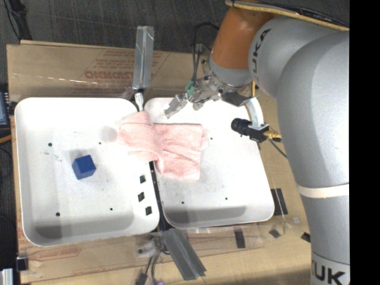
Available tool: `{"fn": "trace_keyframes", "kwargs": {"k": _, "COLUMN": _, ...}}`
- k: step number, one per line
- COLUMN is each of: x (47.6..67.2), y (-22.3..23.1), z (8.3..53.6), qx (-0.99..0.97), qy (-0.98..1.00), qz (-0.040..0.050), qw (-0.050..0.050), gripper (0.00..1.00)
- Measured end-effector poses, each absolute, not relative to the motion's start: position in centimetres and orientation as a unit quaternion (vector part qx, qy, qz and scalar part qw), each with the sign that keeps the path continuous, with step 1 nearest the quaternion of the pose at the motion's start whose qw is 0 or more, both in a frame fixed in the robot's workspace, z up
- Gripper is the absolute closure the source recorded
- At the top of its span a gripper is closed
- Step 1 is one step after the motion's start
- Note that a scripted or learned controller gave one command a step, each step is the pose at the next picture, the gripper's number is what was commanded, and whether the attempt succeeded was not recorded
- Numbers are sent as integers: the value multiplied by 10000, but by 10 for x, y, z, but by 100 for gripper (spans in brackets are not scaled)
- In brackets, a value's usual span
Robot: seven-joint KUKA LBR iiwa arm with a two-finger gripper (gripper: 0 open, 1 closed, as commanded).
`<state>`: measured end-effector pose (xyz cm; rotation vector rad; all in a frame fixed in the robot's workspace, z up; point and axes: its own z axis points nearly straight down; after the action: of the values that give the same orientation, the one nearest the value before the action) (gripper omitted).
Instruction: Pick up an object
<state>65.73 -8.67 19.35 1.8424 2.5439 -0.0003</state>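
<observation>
Arm poised at the far edge of the right bin, with a cube and a cloth on offer.

In the left white plastic bin (35,177), a small blue cube (84,166) sits alone toward the left side, well apart from the walls. A crumpled pink cloth (163,141) is draped over the rims where the two bins meet, most of it lying in the right white bin (249,183). The two-finger gripper (176,105) hangs near that bin's far left corner, just above the cloth's far edge; it grasps nothing, and whether it is spread or clenched I cannot tell. A good grasp probably means descending onto a raised fold of the cloth, away from the rims, pinching deep before lifting.
</observation>
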Motion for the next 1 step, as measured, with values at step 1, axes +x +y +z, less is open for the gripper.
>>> {"fn": "trace_keyframes", "kwargs": {"k": 1, "x": 642, "y": -142, "z": 93, "qx": 5305, "qy": 8477, "qz": -4, "qw": -3, "gripper": 0}}
